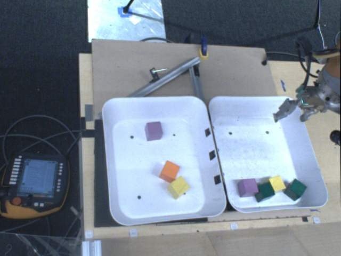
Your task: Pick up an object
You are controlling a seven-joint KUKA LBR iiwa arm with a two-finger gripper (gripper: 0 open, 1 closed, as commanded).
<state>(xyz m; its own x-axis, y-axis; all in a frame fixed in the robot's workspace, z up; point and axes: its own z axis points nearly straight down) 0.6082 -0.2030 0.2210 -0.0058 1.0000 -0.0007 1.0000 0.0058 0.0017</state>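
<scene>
Four blocks sit along the right bin's [306, 143] lower edge: purple block [247, 186], dark green block [264, 191], yellow block [277, 183], second green block [295, 189]. The gripper [294, 112] hovers over this bin's upper right rim, fingers apart, holding nothing. The left bin [114, 159] holds a purple cube [153, 130], orange cube [169, 170] and yellow cube [178, 187]

You will find no text, label or number you can read here; the teach pendant [34, 185] screen is too blurred
</scene>
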